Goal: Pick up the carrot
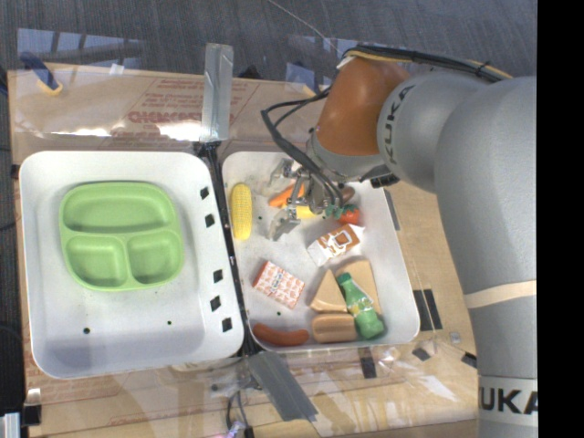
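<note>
Gripper (294, 210), fingers apart, low in right bin (394, 272), carrot (284, 196) touching at eleven o'clock, not clamped. Beneath: bench (137, 108); dark floor beyond. Corn (241, 211) at nine o'clock; green bottle (359, 306) at five. Left bin (36, 245): green tray (120, 234).

The arm (456, 108) is grey with an orange band (360, 103). Both bins (55, 336) are white. The divided plate (120, 234) is light green. The corn cob (241, 210) is yellow, the carrot (285, 196) orange, the bottle (359, 304) green, the sausage (281, 337) reddish brown. The small packet (278, 284) has a red-and-white check pattern. The table (109, 103) is tan cardboard.
</note>
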Action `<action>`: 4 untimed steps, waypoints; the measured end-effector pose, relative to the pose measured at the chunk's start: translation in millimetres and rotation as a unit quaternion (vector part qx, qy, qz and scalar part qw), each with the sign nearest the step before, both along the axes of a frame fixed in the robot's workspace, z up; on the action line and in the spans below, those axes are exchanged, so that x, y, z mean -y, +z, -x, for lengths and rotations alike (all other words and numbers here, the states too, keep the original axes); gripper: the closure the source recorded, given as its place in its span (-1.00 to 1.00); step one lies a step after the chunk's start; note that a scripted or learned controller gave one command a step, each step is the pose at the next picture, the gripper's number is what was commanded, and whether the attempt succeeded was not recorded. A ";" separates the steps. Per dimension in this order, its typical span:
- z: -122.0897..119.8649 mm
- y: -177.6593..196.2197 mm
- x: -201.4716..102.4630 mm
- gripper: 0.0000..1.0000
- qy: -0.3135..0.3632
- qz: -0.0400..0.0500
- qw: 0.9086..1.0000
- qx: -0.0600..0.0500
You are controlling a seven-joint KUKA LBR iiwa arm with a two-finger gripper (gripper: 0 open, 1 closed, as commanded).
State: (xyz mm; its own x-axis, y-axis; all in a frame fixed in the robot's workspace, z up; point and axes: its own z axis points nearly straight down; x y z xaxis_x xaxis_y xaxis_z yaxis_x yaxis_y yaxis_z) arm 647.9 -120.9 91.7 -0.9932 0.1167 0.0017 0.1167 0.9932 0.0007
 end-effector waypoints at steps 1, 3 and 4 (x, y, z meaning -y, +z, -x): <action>-2.2 12.8 -1.3 1.00 0.003 0.001 1.000 0.003; 18.6 150.8 -23.0 1.00 0.110 0.001 0.994 0.005; -9.7 213.7 45.8 1.00 0.208 0.002 0.978 0.004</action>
State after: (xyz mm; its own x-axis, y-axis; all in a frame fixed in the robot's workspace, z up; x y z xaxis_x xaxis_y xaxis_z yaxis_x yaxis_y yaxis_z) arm 657.6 -166.8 305.4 -0.9549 -0.2969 -0.0053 -0.2968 0.9549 -0.0043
